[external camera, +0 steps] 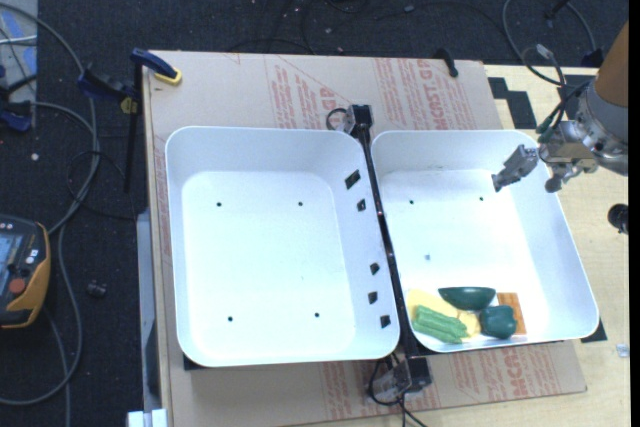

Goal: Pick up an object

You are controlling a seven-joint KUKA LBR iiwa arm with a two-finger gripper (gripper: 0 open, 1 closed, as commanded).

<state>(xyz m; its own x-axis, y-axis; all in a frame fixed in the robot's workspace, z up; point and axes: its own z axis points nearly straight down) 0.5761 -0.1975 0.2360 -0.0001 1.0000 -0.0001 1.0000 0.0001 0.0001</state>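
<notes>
Dark speckled floor (pixel 250 10), loose cables (pixel 60 130)

Both bins (pixel 265 245) are white with small black dots. A dark green bowl (pixel 467 296), a bright green ridged piece (pixel 439 324), a teal lump (pixel 498 321), a pale yellow sheet (pixel 425 301) and an orange block (pixel 513 303) cluster together. The desk (pixel 260 90) is tan with red lettering.
</notes>
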